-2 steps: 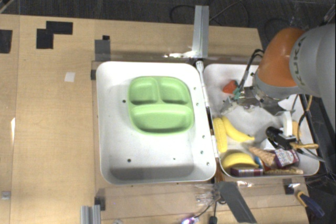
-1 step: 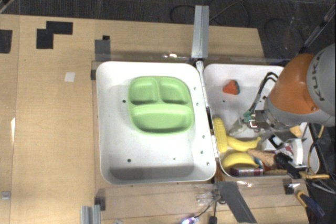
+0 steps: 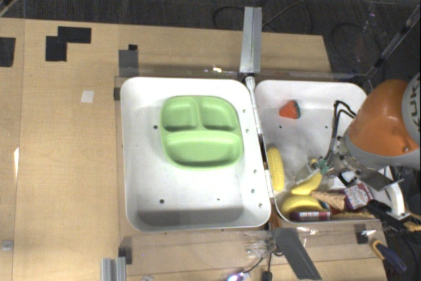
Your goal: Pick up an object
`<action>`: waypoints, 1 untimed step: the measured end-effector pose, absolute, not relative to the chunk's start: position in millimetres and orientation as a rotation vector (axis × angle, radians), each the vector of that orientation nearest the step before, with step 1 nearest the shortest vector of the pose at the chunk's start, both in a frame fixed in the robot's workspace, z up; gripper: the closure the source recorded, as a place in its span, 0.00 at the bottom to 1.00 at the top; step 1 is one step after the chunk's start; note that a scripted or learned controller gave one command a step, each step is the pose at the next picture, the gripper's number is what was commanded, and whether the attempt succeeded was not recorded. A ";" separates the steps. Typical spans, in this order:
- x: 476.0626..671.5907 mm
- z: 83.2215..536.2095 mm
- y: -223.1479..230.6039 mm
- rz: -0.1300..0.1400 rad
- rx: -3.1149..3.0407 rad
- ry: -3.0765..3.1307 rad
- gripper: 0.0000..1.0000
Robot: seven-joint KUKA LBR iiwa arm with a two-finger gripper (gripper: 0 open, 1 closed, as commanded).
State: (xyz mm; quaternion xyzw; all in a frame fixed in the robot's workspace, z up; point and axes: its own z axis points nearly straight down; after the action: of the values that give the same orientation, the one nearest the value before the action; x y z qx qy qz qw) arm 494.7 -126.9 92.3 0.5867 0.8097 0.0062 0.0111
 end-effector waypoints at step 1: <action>496.7 103.4 -124.6 0.028 1.829 2.528 1.00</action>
State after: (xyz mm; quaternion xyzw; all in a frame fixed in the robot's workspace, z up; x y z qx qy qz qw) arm 496.7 -124.6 103.4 0.5862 0.8100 0.0088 0.0107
